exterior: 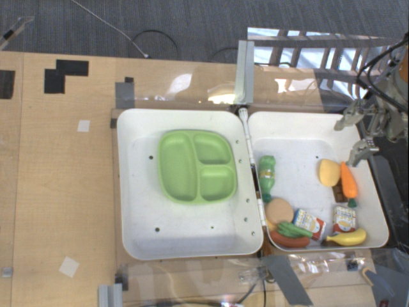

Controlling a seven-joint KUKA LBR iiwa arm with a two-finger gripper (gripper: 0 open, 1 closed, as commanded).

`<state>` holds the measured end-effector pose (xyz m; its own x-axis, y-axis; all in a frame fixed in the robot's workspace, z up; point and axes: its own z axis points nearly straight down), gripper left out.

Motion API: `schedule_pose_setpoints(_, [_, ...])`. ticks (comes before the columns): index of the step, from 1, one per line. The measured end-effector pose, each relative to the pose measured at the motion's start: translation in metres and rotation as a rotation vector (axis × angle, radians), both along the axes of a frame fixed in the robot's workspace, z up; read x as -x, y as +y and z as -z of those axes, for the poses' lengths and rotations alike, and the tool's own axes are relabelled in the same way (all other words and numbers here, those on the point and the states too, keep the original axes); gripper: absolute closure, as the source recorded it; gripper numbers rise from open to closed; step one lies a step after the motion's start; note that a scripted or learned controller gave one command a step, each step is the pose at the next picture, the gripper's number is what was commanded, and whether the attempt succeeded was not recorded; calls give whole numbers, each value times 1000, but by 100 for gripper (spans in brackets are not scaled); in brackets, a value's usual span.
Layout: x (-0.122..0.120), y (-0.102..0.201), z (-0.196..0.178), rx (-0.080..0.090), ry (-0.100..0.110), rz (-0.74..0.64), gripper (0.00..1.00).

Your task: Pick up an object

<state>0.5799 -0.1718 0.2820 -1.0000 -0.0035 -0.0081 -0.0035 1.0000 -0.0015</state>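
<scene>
**Pincer at the right bin's far right edge, objects clustered near**

Two white bins are seen side by side on the desk (57, 190). In the left bin (137, 235) a green divided plate (195, 165) lies flat, near the middle. The right bin (291, 133) carries the loose objects: a green bottle (266, 173) by its left wall, a yellow lemon-like piece (329, 172) touching an orange carrot (348, 181) toward the right, and along the near wall a tan round piece (278, 210), a red and green piece (291, 235), two small printed packets (308, 221) (344, 218) and a banana (348, 237). The pincer (361, 136) is seen over the far right edge of the right bin, above the carrot and apart from it. Nothing is seen between its fingers; how far they are parted cannot be told
</scene>
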Motion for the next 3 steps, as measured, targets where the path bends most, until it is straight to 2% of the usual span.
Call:
schedule_pose_setpoints(1, [39,-8,178,-2,9,-388,0])
schedule_pose_setpoints(2, [-29,10,172,0,-4,-196,0])
schedule_pose_setpoints(3, [-16,-35,193,2,-2,-178,0])
